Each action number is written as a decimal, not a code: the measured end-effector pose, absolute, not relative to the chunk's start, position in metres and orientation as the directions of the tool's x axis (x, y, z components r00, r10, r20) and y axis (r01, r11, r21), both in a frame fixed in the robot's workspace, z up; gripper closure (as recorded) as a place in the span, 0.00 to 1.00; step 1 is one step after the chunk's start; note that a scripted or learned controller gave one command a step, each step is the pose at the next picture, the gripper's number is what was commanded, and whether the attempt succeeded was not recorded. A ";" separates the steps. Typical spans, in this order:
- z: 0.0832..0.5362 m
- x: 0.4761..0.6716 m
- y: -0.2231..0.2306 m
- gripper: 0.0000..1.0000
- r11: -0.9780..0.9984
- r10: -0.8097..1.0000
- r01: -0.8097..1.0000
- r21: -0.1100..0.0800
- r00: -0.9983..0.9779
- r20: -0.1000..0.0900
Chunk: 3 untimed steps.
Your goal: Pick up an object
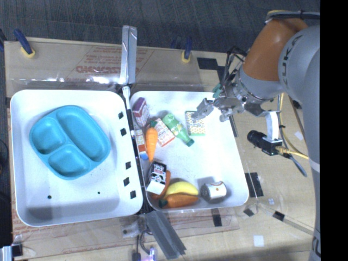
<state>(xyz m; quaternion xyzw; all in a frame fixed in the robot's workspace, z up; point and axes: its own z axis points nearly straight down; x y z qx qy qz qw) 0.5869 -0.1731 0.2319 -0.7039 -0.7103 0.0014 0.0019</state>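
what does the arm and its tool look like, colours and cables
The arm is smooth, rounded grey casing with a broad orange band above the wrist. Thin dark cables loop beside the wrist. The tool is a small grey metal assembly with a touch of green near its base.

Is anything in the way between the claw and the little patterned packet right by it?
Nothing visible is. The claw hangs just above the patterned packet, and the green carton lies off to the packet's left.
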 end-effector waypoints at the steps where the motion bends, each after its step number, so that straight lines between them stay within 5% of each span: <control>1: 0.101 0.620 -0.178 0.00 0.112 0.994 0.994 0.013 -0.112 -0.005; 2: 0.112 0.621 -0.177 1.00 0.117 0.993 0.993 0.014 -0.117 -0.005; 3: 0.211 0.608 -0.131 1.00 -0.052 0.999 0.999 -0.003 0.052 0.000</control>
